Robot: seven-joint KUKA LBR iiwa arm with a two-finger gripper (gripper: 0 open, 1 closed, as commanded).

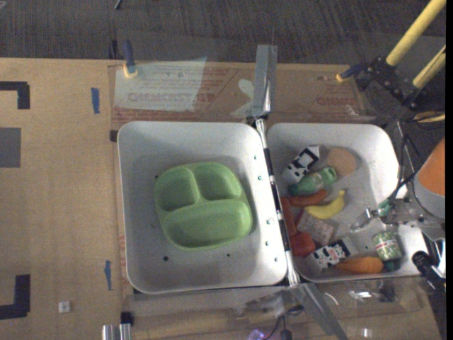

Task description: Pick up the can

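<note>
Because small green-labelled can (386,246) stands upright near right bin's (386,142) near-right corner, pincer (379,218) hovers just above; finger state probably unreadable, cannot tell.

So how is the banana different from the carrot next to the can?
The banana is yellow and curved; the carrot is orange and straight. The banana lies mid-bin among other toys, while the carrot lies along the near wall beside the can. Both are toy foods lying flat in the right bin.

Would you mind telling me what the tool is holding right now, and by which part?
That cannot be told: the tool sits just above the can.
</note>
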